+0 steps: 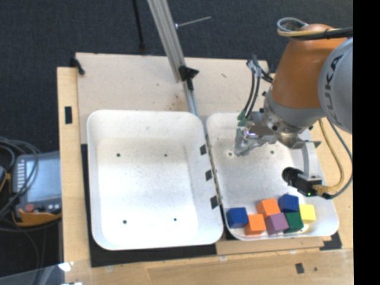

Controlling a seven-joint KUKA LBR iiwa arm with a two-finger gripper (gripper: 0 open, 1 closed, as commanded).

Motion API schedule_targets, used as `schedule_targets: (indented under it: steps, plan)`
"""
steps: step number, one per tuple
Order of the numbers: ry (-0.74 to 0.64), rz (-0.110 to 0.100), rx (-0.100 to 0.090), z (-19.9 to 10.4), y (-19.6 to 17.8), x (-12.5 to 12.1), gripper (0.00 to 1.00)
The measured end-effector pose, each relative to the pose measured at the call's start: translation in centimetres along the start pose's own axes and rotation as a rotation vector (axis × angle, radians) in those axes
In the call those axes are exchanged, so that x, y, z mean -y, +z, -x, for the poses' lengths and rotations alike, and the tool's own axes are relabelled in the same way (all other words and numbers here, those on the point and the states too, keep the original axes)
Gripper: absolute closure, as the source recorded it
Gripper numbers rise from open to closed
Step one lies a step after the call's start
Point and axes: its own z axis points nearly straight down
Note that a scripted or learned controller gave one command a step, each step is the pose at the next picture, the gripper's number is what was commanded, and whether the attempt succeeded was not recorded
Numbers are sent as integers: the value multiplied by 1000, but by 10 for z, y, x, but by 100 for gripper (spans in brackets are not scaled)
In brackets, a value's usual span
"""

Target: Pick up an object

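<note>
End effector (243,142) hangs over right bin (255,171), far end; grip state can't be told. Blocks (274,215) clustered at near right corner. Left bin (148,177) alongside.

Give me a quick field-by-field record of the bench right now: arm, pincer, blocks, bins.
arm: grey with orange band, reaching in from the right over the right bin
pincer: above the upper part of the right bin, nothing seen between its parts
right bin: holds a cluster of blocks at its near edge
blocks: blue block, orange block, second orange block, purple block, green block, second blue block, yellow block
left bin: white, speckled floor
</note>
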Motion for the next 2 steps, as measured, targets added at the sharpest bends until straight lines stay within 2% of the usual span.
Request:
schedule_targets:
  steps: [1,2]
  plan:
    - [1,1,1,-40,9,-23,100]
    - [0,2,0,-89,10,-35,100]
